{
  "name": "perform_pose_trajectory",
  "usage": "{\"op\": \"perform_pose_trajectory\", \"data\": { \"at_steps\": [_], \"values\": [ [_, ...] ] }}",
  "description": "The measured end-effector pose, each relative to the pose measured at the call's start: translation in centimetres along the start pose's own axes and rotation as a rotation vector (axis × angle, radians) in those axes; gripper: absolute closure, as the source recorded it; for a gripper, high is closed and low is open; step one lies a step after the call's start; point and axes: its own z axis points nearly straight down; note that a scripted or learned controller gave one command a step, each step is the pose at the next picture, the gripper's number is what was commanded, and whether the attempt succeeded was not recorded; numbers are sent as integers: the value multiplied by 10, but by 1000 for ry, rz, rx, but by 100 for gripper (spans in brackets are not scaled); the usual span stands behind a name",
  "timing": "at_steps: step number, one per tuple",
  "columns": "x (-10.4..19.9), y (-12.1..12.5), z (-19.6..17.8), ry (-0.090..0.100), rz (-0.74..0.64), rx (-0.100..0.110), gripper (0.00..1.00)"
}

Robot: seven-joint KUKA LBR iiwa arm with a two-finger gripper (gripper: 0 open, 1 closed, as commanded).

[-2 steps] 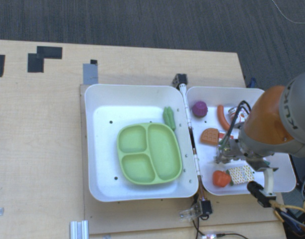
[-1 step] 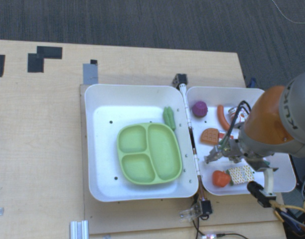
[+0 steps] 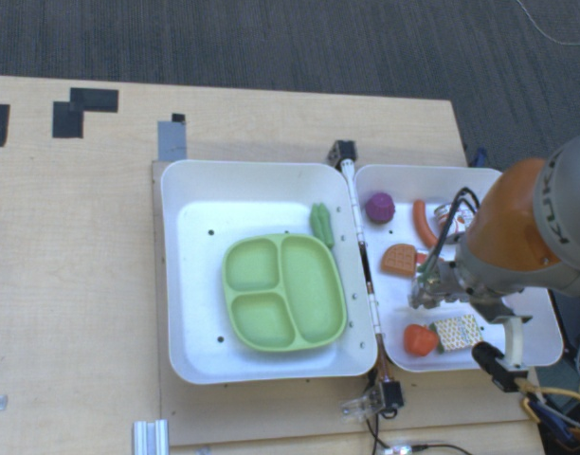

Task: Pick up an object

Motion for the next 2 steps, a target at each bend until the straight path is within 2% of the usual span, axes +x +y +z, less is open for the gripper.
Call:
{"op": "perform_pose_trajectory", "data": {
  "at_steps": [1, 2],
  "values": [
    [0, 0, 0, 0, -1, 0, 0],
    [1, 1, -9, 1, -2, -1, 100]
  ]
}}
